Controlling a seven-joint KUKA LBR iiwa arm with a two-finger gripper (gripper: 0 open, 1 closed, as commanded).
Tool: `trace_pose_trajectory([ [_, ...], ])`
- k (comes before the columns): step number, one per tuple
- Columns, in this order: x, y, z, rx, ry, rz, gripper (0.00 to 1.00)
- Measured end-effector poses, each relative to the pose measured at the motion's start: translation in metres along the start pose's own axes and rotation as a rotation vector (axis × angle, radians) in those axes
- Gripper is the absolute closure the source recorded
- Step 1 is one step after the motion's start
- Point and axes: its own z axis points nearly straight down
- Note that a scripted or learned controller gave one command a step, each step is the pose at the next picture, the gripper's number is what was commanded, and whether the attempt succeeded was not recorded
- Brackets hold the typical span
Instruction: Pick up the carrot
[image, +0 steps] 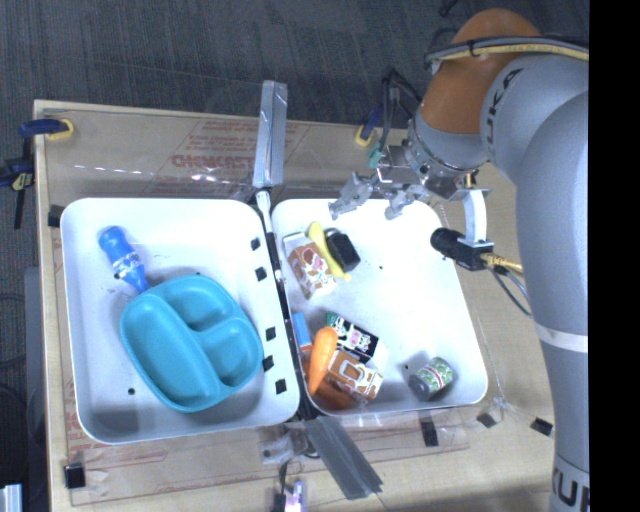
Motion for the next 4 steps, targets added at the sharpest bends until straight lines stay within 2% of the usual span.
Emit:
trace_pose_trajectory([
  [1, 0.034, -0.079, 0.154, -0.002, -0.01, 0.235, 0.0],
  [2, 0.036, -0.079, 0.145, 0.0, -0.006, 0.23, 1.0],
  [3, 0.044, -0.078, 0.13, -0.003, -0.001, 0.175, 1.0],
  [4, 0.04, -0.078, 0.129, -0.004, -0.007, 0.179, 0.0],
])
